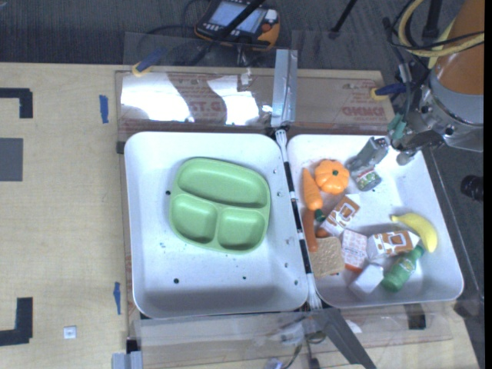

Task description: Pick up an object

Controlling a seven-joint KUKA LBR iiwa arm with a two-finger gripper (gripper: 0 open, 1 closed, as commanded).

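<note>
2 shallow white bins sit side by side on the bench. The left bin carries a green divided tray, lying flat near its middle. The right bin carries the loose items: a small orange pumpkin near the back, a carrot just beside it along the divider, a yellow banana toward the right wall, a green bottle just below the banana, a brown cracker-like square near the front, and several small red-and-white packets crowded between the carrot and the banana. The gripper hangs over the back of the right bin, just right of the pumpkin. Whether it is spread or closed, I cannot tell. No item is visibly caught in it.
</note>
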